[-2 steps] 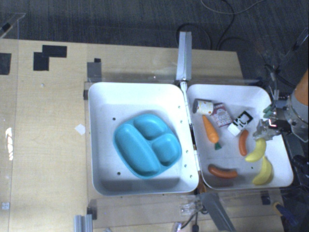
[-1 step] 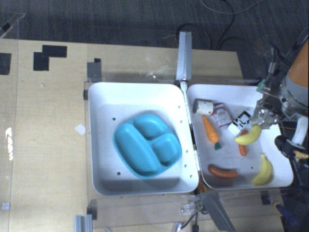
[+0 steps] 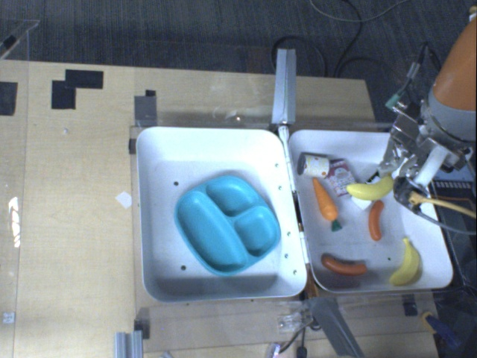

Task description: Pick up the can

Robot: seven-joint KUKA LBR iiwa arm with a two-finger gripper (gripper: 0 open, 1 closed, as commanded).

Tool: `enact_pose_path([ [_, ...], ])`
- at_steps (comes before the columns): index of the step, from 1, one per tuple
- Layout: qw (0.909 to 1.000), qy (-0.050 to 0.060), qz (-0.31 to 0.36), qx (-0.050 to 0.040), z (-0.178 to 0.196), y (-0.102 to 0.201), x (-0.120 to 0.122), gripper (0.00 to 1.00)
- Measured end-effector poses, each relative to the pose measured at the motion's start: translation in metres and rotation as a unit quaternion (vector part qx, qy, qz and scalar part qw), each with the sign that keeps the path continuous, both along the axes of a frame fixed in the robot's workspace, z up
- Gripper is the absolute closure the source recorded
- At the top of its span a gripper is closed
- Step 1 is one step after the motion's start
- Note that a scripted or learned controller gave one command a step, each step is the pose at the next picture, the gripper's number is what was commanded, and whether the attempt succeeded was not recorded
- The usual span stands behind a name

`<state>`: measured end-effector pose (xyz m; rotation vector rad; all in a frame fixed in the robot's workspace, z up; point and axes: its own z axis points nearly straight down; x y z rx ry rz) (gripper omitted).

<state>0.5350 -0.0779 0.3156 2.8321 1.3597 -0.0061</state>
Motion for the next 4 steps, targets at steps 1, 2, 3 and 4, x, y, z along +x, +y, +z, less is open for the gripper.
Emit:
enact_pose_path([
  [1, 0.9939, 0.000, -0.110, 0.0001, 0.029, -0.007, 0.061, 1.00],
  [2, 0.9822, -0.002, -0.188, -0.0001, 0.106, 0.032, 0.118, 1.00],
  [3, 0.9759, 0.000, -0.218, -0.0001, 0.051, 0.140, 0.093, 1.00],
  [4, 0.9857, -0.001, -0.169, 0.0005, 0.084, 0.194, 0.097, 1.00],
])
